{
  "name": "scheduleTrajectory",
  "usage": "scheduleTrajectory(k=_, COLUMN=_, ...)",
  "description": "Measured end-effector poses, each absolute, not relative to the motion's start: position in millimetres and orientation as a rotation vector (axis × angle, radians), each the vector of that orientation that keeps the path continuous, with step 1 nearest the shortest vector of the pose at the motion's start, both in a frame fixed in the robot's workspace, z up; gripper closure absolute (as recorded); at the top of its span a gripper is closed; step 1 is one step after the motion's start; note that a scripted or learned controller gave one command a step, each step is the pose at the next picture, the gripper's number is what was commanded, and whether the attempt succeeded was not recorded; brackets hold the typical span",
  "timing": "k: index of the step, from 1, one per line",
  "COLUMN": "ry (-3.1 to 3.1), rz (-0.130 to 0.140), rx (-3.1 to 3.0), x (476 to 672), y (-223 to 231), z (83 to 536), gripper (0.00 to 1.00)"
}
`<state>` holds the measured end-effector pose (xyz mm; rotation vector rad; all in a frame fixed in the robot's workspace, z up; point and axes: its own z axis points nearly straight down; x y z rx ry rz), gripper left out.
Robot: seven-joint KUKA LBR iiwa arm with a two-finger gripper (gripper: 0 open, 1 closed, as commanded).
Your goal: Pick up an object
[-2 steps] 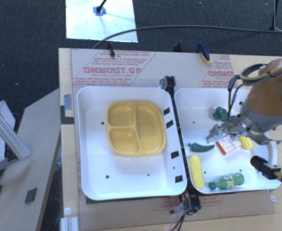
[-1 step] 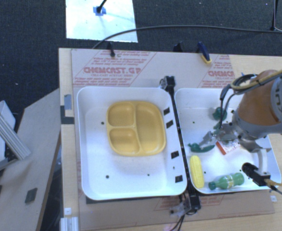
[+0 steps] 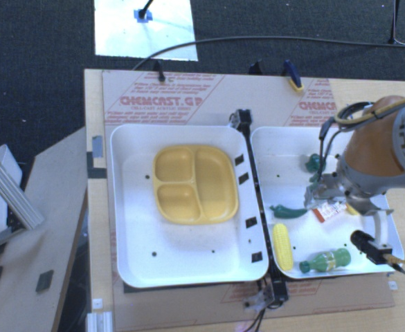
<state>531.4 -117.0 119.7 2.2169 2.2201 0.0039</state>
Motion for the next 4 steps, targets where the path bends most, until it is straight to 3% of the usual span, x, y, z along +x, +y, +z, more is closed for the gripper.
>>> scheduleTrajectory(k=2, ry=2.222, rz=0.006, rx=2.213, x=535.3, y=-122, z=227, gripper=1.00)
scheduleTrajectory(k=4, ry=2.232, rz=0.005, rx=2.210, x=562.5, y=-17, z=214, gripper=1.00)
